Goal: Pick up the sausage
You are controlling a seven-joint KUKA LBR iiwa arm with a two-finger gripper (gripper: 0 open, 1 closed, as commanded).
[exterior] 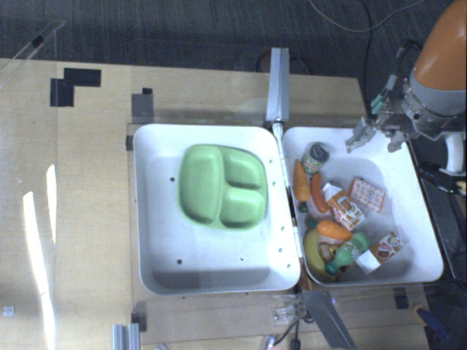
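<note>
Left white plastic bin [146, 217]: holds one light green moulded tray with three compartments [221, 186], lying flat, slightly toward the bin's upper centre. A metal divider rail [278, 86] runs between the two bins at their far edge.

Right white plastic bin [419, 217]: crowded along its left and lower parts.
- Orange carrot-shaped toy [300, 181] against the left wall, lying lengthwise along it.
- Small red-orange sausage [317, 193] just beside the carrot on its right, roughly parallel to it, its lower end touching the small cartons. It lies in the upper-left part of this bin.
- Small round can with a dark top [315, 157] just above the sausage and carrot.
- Orange-and-white printed carton [344, 211] right of the sausage; red patterned packet [366, 194] further right, near bin centre.
- Second orange rounded item [335, 230] below the cartons; yellow banana [313, 249] at the lower left corner; green bottle-like item [346, 254] beside it; another small printed box [387, 246] to the lower right.

Two-finger gripper [373, 133]: over the upper right rim of the right bin, fingers pointing down-left and spread well apart. Nothing between them; they touch no item. Gripper is well apart from the sausage, up and to its right. Grey arm with orange band [441, 42] enters from the right.
</note>
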